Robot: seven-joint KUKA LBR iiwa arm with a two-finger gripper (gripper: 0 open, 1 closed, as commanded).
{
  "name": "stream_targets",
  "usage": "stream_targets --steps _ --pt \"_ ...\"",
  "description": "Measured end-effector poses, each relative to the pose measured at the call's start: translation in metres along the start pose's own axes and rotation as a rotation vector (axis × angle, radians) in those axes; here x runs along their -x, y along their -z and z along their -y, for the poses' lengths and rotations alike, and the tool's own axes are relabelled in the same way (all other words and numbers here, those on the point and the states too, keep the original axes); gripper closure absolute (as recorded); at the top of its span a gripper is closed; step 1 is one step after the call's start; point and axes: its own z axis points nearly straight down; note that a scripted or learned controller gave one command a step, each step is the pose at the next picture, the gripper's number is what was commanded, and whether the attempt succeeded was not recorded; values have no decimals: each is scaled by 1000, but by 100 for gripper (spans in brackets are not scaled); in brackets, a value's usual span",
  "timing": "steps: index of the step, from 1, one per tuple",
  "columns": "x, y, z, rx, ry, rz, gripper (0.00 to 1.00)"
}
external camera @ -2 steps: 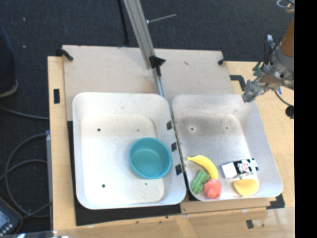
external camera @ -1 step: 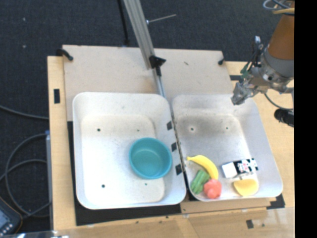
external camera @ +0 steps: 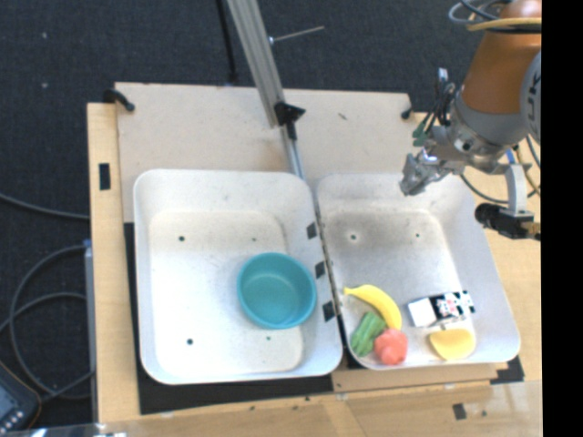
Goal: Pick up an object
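Observation:
My gripper (external camera: 415, 177) hangs above the far right corner of the right bin (external camera: 392, 235), with nothing seen between its fingers. Along that bin's near edge lie a yellow banana (external camera: 377, 302), a green vegetable (external camera: 366, 332), a red fruit (external camera: 392, 347), a yellow wedge (external camera: 453, 342) and a small white and black box (external camera: 440, 309). All of these sit well below the gripper in the view. A teal bowl (external camera: 276, 289) stands in the left bin (external camera: 182, 244), toward its near right side.
A slanted metal pole (external camera: 261, 57) rises from the bench behind the two bins. The far half of the right bin shows bare, scuffed floor. Dark carpet surrounds the wooden bench (external camera: 209, 126).

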Motion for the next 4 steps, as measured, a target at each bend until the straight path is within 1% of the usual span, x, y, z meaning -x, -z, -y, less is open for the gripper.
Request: stream_targets --steps 1,2,3,4 --pt "-54 -7 19 -1 0 0 100" --pt "-113 -9 22 0 2 -1 100" --pt "-165 -20 32 -1 1 0 100" --pt "-209 -19 39 -2 1 -2 100"
